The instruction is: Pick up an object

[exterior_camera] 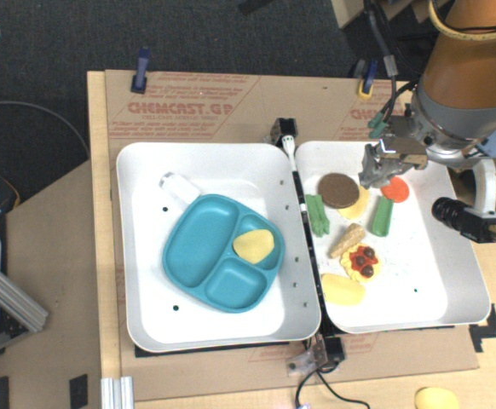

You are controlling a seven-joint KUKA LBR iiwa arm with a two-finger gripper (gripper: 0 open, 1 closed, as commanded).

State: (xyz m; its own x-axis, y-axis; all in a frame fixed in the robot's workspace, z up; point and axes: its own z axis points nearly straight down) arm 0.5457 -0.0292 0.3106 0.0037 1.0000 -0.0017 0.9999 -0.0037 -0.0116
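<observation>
Gripper [383,170] — grip unreadable — above upright green stick [381,216], long axis near-vertical.

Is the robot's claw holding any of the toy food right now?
It cannot be told. The claw hangs over the right bin, close to the red piece and brown patty, but nothing shows between its tips.
</observation>
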